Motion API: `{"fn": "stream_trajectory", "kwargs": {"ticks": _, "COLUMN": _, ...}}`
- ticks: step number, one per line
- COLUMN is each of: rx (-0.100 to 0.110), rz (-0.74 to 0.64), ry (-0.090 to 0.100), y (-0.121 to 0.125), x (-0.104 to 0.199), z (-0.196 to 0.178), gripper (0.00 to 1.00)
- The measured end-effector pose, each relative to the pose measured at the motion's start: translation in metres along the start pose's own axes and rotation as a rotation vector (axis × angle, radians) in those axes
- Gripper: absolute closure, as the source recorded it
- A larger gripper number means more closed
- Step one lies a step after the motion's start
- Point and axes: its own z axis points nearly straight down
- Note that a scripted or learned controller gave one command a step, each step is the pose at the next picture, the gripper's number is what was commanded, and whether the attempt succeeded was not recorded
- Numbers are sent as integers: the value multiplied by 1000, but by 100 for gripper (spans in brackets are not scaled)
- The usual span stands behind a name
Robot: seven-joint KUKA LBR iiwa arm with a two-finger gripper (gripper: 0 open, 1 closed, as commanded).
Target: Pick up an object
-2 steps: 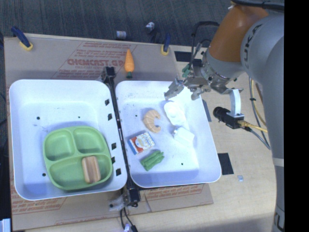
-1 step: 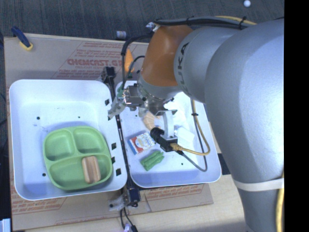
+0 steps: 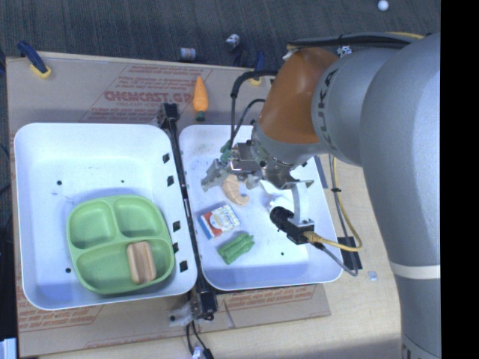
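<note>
My gripper point(image 3: 228, 164) sits low over the upper-left part of the right bin point(image 3: 318, 271), arm coming in from the right w/ the orange band point(image 3: 296, 99) just above the wrist. Can't tell how the gripper stands, it's a blur of metal from this angle, and I see nothing clearly caught in it. Just below it, touching or nearly so, lies a pale curved piece point(image 3: 237, 194), looks like a croissant or shrimp toy. Further down in the same bin: a small white packet w/ red and blue print point(image 3: 218, 221), and next to that a green pod-shaped veg point(image 3: 236, 247). Left bin point(image 3: 37, 148) holds a green divided tray point(image 3: 97, 226); a tan hot-dog-like item point(image 3: 139, 262) lies in its lower compartment. An orange carrot toy point(image 3: 200, 94) rests on the cardboard point(image 3: 135, 92) behind the bins, well apart from my gripper.
</note>
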Motion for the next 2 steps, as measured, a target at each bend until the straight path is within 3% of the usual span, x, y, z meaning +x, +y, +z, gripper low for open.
{"fn": "stream_trajectory", "kwargs": {"ticks": 1, "rx": 1, "rz": -4, "ry": 1, "y": -15, "x": 60, "z": 0, "gripper": 0}}
{"fn": "stream_trajectory", "kwargs": {"ticks": 2, "rx": -1, "rz": 2, "ry": 1, "y": 98, "x": -17, "z": 0, "gripper": 0}}
